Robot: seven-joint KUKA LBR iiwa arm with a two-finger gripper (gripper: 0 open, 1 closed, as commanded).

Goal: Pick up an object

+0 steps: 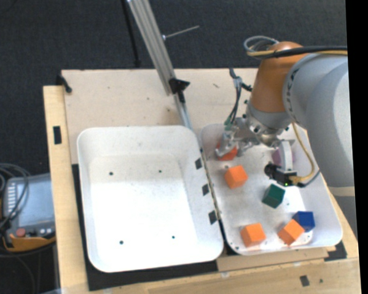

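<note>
From my remote station: the arm (304,100) reaches in from the right, grey body with the orange band above the wrist, and bends down over the far end of the right bin (316,198). The end effector (233,144) sits low at that bin's far left corner, close to the wall shared with the left bin (143,194). I see a small orange-red object (227,152) right at its tip, but I cannot tell whether that object is between the tips or only lying under them, and I cannot tell whether the end effector is released or clenched.

Loose in the right bin: an orange cube (236,176) just near-side of the end effector, apart from it; a dark green block (274,196) toward the middle right; a second orange cube (252,234) by the near wall; a third orange cube (291,232) touching a blue block (305,219) at the near right corner.

Both bins rest side by side on the table (120,97). An aluminium strut (157,46) rises at a slant from behind the bins.
</note>
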